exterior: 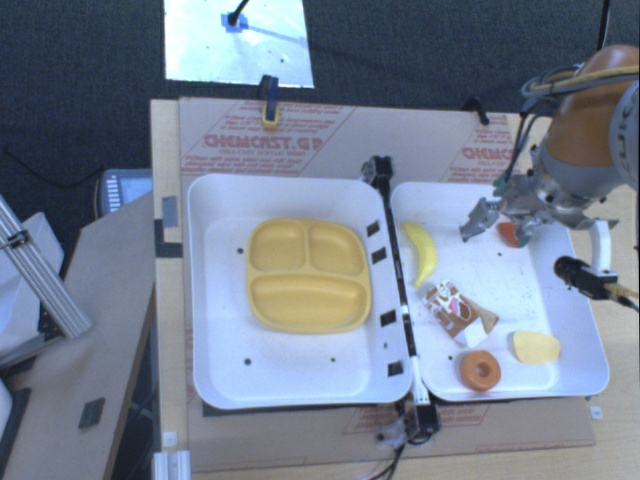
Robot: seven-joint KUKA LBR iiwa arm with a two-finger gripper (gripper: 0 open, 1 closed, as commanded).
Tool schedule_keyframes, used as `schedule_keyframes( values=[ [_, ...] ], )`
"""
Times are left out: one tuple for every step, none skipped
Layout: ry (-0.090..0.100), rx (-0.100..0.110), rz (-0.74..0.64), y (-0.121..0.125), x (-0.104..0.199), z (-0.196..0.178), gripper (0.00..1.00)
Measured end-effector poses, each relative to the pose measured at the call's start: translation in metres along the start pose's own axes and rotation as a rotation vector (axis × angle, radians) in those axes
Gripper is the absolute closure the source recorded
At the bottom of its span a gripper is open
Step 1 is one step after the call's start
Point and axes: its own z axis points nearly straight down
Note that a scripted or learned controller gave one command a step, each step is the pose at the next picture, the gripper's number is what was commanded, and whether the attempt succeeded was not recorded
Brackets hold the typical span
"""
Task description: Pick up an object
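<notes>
So my pincer (pixel 500 220) is hanging over the far part of the right-hand shallow white bin (pixel 580 368), coming in from the right on my grey arm with the orange band (pixel 598 108). The fingers look spread apart, one grey finger (pixel 478 220) poking out to the left and the other one down near a small red-orange round thing (pixel 512 234) that sits just under and beside it. Nothing is between the fingers as far as I can see, so I'm not pinching anything. Can't tell if I'm touching that red thing or just hovering by it.

The rest of the right bin: a yellow curved plastic banana (pixel 421 251) lies near the left wall, just beside the divider. Nearer from it is a brown and white crumpled packet-looking item (pixel 456 310), roughly mid-bin. Nearer still is an orange ring-shaped doughnut toy (pixel 480 370), and to its right a pale yellow wedge like a cheese slice (pixel 536 347). All well apart from my pincer.

The left-hand white bin (pixel 215 298) holds a yellow three-compartment plastic tray (pixel 305 274), lying flat about in the middle.

Both bins sit on a cardboard sheet with red lettering (pixel 300 133) on the desk (pixel 110 298).
</notes>
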Motion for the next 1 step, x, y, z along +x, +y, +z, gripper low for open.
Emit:
schedule_keyframes(
  values=[
    [-0.002,-0.012,-0.002,0.0029,0.0001,-0.0071,0.00]
  ],
)
